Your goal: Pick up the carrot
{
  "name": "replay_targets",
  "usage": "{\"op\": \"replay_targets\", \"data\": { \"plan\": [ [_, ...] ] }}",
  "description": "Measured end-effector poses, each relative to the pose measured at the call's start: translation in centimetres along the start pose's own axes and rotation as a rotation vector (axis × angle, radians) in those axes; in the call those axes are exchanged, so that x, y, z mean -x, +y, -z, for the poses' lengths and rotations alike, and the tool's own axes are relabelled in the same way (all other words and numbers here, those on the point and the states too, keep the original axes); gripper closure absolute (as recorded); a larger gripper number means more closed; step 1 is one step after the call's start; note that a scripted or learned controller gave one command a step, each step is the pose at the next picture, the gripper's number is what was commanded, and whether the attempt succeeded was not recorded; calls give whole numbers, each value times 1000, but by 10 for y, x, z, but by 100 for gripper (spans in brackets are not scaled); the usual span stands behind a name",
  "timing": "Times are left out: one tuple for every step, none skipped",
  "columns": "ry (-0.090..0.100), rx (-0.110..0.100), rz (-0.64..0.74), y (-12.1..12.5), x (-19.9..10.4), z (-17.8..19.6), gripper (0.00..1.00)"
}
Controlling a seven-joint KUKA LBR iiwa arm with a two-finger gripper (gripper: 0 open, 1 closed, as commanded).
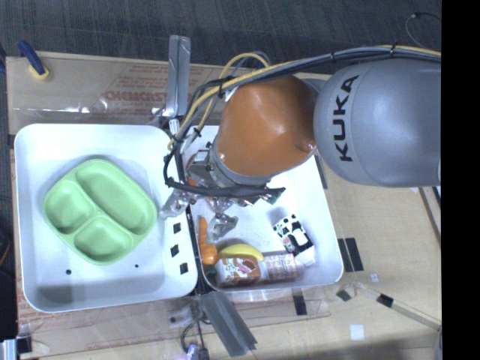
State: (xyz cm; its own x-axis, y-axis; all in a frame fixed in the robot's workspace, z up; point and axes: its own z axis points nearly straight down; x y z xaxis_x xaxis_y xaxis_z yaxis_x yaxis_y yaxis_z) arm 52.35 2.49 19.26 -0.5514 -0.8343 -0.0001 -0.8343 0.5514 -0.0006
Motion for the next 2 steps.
{"op": "replay_targets", "data": {
  "plan": [
    [0,3,461,34,-19,-2,0],
    [-2,-1,463,-14,-105,-1,0]
  ]
}}
